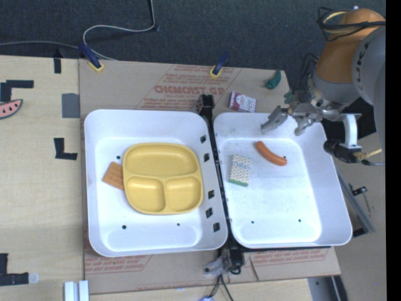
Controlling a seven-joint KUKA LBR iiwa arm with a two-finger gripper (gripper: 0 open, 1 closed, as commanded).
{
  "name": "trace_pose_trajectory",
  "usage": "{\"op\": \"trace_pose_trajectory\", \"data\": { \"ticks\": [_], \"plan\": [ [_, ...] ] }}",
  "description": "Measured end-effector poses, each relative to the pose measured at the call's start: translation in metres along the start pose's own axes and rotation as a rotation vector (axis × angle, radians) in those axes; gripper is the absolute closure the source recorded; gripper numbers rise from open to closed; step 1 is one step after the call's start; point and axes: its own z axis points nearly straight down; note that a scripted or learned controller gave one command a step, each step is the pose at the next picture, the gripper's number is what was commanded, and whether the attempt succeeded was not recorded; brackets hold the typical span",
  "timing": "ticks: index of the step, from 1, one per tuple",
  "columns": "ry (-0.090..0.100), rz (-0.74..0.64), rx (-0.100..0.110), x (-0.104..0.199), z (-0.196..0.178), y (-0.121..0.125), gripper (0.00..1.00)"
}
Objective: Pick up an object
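A pale wooden desk point(37, 187) carries a cardboard sheet point(182, 86) under 2 white bins; dark carpet point(219, 11) with a white cable point(125, 27) fills the top of the frame. The left bin point(100, 130) holds a yellow divided plate point(164, 177) over a brown cracker point(113, 175). The right bin point(326, 205) holds an orange sausage point(270, 153) and a speckled sponge point(240, 169) at its centre left. The gripper point(288, 123) hangs at the bin's upper edge, jaws spread and empty, just above the sausage. A small red packet point(242, 101) lies beyond.
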Motion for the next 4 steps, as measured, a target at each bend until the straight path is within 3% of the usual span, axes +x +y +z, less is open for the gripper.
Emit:
{"op": "trace_pose_trajectory", "data": {
  "ticks": [1, 2, 4],
  "plan": [
    [-0.001, -0.001, -0.004, 0.014, 0.109, 0.025, 0.0],
    [-0.004, -0.002, -0.003, 0.014, 0.099, 0.025, 1.0],
    [-0.004, -0.003, -0.001, 0.014, 0.081, 0.024, 1.0]
  ]
}}
